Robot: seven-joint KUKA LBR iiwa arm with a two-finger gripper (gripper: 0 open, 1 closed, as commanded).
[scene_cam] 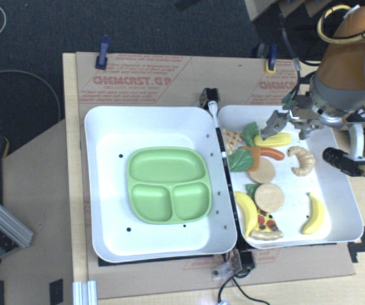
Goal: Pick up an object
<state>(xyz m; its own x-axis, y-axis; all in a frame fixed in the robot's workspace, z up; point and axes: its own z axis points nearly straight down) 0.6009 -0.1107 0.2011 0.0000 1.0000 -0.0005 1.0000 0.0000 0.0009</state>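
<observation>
The right bin [341,227] holds several toy foods: a croissant [302,160], a red sausage [270,152], a short yellow piece [279,140], two green leaves [241,161], two round biscuits [270,197], a waffle piece [231,138], two bananas [314,213] and a pizza slice [266,226]. My gripper [289,127] hangs over the back of this bin, just above the yellow piece and the sausage. Its fingers [273,124] stand spread apart with nothing held between them.
The left bin [106,138] carries a green divided plate [168,184]. Clamps sit between the two bins at the back [209,96] and the front [241,259]. A black part [344,161] juts over the right bin's right rim.
</observation>
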